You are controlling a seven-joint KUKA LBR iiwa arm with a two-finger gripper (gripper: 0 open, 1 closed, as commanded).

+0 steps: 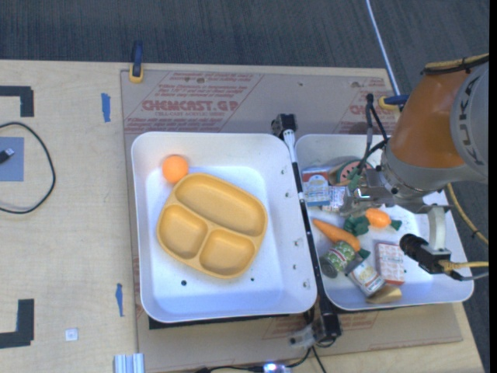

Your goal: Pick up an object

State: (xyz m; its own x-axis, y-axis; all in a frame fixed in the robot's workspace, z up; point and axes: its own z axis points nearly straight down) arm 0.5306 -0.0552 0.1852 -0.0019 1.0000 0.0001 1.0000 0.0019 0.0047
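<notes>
My gripper point(359, 195) sits low over the right bin point(458, 290), at the pile's upper edge, and the wrist hides its tip, so I cannot tell its state or whether it has anything. The orange band point(427, 127) and grey arm point(474, 107) fill the space above it, reaching in from the right.

Any piece in the pile will do as the object. Closest to the tip are a green piece point(357, 224) and a small orange piece point(378, 217), touching each other just below the wrist. A carrot point(335, 232) lies left of them at a slant, a can point(338, 259) below that, and a red-and-white carton point(390, 263) by the lower wall. A wrapped packet point(322, 195) rests against the divider.

To do this well, I judge I should pick one piece that stands apart, not the crowded cluster. The carrot looks best: long, narrow, with room on both sides. I would close across its width, then lift straight up and check that it comes along.

The left bin point(147, 231) holds a yellow tray point(211, 224) with three sections and an orange ball point(175, 168) touching its top left edge. Both bins rest on a cardboard sheet point(202, 103) on a pale bench point(62, 247); a cable point(35, 189) loops at the far left, and dark carpet point(233, 14) runs behind.
</notes>
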